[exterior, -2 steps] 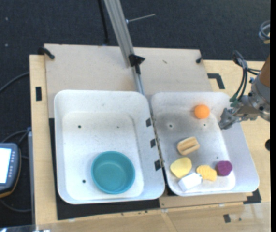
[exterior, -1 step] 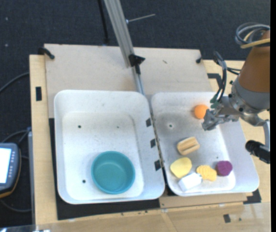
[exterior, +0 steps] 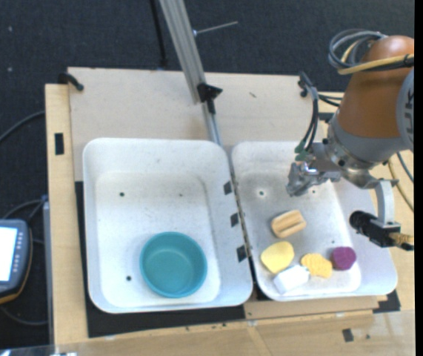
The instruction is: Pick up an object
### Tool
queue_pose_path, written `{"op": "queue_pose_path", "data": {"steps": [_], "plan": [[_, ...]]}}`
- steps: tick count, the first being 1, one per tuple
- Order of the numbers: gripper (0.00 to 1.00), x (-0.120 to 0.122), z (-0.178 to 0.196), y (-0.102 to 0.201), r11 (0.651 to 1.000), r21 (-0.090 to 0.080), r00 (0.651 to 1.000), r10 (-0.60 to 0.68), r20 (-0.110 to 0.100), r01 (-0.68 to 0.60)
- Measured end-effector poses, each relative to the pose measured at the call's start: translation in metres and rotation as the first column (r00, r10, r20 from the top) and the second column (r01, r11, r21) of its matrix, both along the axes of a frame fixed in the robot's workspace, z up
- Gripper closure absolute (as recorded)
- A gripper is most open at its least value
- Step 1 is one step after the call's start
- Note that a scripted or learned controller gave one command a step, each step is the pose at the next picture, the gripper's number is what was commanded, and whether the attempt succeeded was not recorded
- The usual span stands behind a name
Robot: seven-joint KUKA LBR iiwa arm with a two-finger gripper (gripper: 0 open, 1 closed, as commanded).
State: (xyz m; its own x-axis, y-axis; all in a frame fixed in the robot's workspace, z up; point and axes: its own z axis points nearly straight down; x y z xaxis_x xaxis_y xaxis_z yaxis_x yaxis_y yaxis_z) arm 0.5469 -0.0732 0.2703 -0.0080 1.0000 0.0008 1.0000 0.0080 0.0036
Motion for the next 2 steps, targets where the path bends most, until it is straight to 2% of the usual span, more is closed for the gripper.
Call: {"op": "queue_pose_path", "data": {"steps": [2], "plan": [[1.0,-0.01,-0.012,0.12,1.0,0.001,1.0,0.001,-0.003,-0.001]]}}
